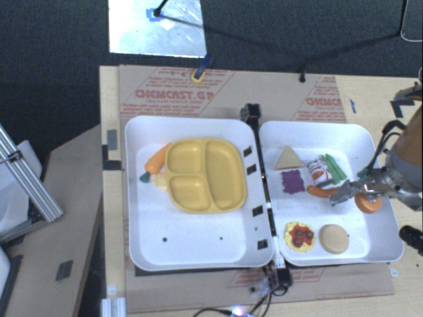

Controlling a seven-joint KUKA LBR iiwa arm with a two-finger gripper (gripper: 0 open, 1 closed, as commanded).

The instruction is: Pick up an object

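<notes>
Bench: cardboard-topped bench carrying two shallow white bins side by side, with dark carpet beyond it.
Left bin: holds a yellow divided plate, with a toy carrot lying against its left rim.
Right bin: holds the small toy foods, well spread out.
Gripper: low over the right bin's right side, just beside a red sausage; whether it is parted or clenched cannot be told, and nothing is seen caught in it.
Likely target: the sausage, judged only from how near it lies.
Handling: probably light, stiff plastic, smooth and rounded, apt to roll or slip; best taken across its narrow middle.
Close neighbours: an orange round piece just right of the gripper, a red-and-white can with a green strip just above.
Further off: purple block, tan wedge, pizza disc, bread roll.
In the way: the can and orange piece crowd the sausage, so a wide approach may nudge them.
</notes>
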